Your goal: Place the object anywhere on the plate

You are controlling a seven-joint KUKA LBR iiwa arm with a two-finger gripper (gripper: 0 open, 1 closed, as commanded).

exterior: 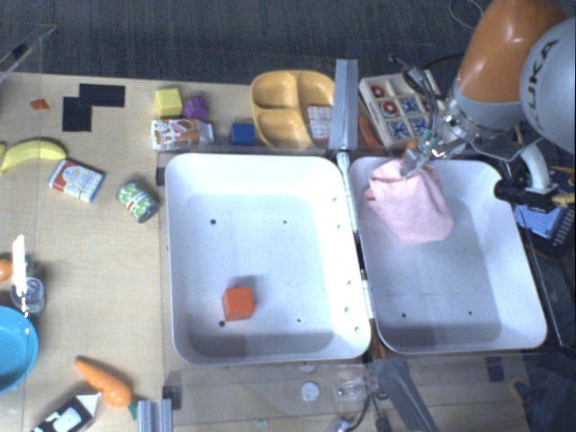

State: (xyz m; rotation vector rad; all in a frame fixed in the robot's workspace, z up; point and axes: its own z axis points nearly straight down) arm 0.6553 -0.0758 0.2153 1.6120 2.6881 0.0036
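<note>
Up at the far edge of the right bin [504, 331], the gripper [423, 158] pinches the top of a pink cloth [412, 207], fingers closed on it. No plate sits close by, so the floppy cloth could slip out and fall.

The blue plate [13, 349] is cut by the left edge, as is the banana [27, 155]. The arm [508, 52] runs off the right edge. The jaws' tips blur against the pink cloth [409, 207].
</note>
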